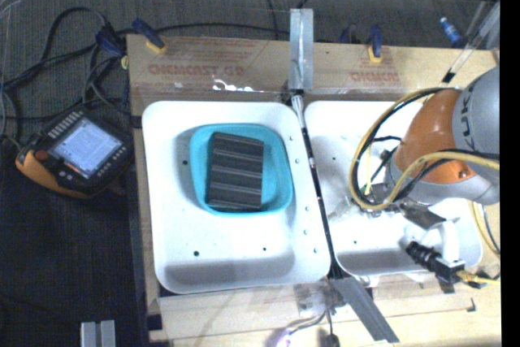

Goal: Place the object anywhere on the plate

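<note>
One camera view: in the left bin [227, 256] the dark ribbed block [236, 171] lies flat at the centre of the blue plate [279, 171], so placing looks done. At four o'clock the gripper [410, 212] hangs over the right bin [341, 144], seemingly parked clear of the plate; spread or pressed together, I cannot tell.

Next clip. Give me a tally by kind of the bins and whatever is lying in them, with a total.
shallow white bins: 2, left and right
turquoise round-cornered plate: 1, in the left bin
dark grey ribbed rectangular block: 1, lying on the plate
Total: 4
</note>
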Controlling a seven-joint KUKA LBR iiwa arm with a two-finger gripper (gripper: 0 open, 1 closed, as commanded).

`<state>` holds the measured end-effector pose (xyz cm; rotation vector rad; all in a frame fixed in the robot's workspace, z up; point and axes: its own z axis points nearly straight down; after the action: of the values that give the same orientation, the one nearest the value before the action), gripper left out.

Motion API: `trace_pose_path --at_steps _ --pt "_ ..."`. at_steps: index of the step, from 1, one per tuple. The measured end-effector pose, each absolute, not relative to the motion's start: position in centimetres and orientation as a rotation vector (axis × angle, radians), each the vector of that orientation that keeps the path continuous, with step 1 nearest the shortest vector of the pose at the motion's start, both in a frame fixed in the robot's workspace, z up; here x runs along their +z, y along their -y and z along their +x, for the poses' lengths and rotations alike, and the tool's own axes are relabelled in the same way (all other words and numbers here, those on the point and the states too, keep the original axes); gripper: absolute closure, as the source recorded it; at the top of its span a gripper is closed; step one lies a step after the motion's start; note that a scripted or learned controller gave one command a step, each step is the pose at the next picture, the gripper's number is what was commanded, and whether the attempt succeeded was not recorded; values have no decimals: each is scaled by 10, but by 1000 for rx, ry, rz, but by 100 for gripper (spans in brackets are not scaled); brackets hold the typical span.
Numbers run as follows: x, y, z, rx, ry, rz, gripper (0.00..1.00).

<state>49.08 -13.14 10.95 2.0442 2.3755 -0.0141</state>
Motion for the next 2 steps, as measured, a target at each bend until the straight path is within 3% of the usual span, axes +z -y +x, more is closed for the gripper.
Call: trace_pose_path --at_steps 1,2 --pt "195 147 484 -1 -2579 1796 0" --pt "266 206 496 -3 -2790 1440 0"
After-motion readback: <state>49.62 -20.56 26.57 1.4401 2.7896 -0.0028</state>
